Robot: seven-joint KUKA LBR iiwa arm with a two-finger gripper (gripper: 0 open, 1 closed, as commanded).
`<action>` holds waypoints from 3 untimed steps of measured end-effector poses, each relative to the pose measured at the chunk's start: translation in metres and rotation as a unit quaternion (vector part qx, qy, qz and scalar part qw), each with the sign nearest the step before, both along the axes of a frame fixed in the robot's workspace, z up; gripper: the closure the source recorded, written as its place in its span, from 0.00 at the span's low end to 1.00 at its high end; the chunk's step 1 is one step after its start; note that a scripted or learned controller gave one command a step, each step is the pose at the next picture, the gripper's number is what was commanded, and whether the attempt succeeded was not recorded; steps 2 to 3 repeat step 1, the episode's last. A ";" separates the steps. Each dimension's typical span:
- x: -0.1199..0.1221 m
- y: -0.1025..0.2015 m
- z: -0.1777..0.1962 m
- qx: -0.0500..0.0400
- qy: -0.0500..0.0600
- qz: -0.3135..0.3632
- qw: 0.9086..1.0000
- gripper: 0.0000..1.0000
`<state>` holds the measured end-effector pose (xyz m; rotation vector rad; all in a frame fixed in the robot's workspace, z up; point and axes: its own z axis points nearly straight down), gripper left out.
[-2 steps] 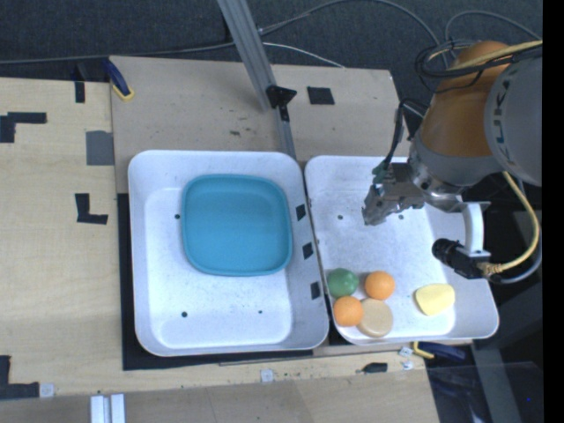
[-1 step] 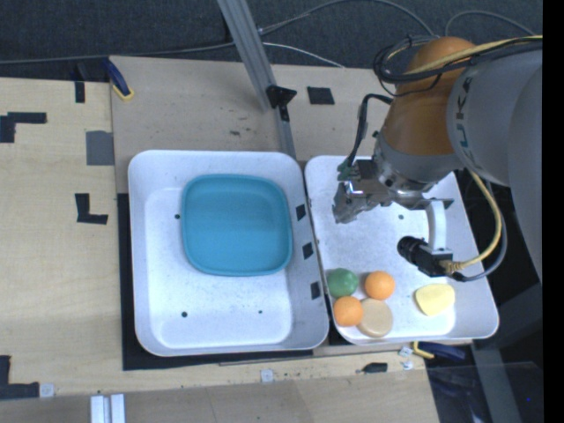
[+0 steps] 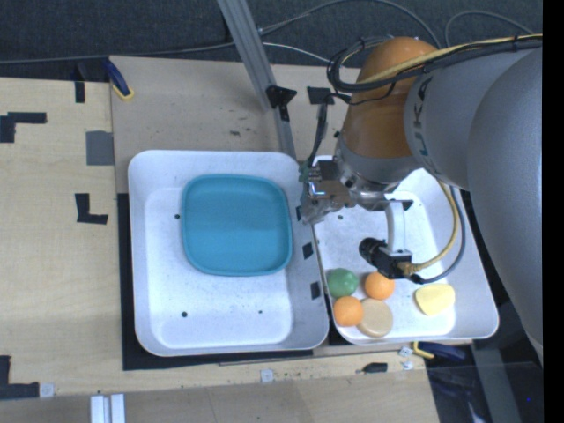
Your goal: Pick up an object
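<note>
While the arm [image 3: 458, 104] hangs over the right bin [image 3: 467, 324], the claw [image 3: 322, 196] sits low at that bin's far left corner, close against the wall shared with the left bin [image 3: 150, 324]. How wide it stands cannot be told from here, since the wrist hides its tips, and nothing shows between them. The candidates lie well apart from the claw, toward the near edge: a green ball [image 3: 342, 282], an orange ball [image 3: 380, 285], a second orange ball [image 3: 348, 311], a tan disc [image 3: 376, 318] and a yellow piece [image 3: 434, 300]. A blue plate [image 3: 236, 224] lies to the claw's left, across the wall. I judge this to be the approach, with no grasp made. The next move calls for carrying the claw toward the cluster, centring over one piece, then descending
</note>
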<state>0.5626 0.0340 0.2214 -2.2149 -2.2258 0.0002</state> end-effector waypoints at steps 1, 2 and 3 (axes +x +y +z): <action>-0.013 0.047 0.010 0.000 0.000 0.000 1.000 1.00; -0.013 0.047 0.010 0.000 0.000 0.000 1.000 1.00; -0.013 0.047 0.010 0.000 0.000 0.000 1.000 1.00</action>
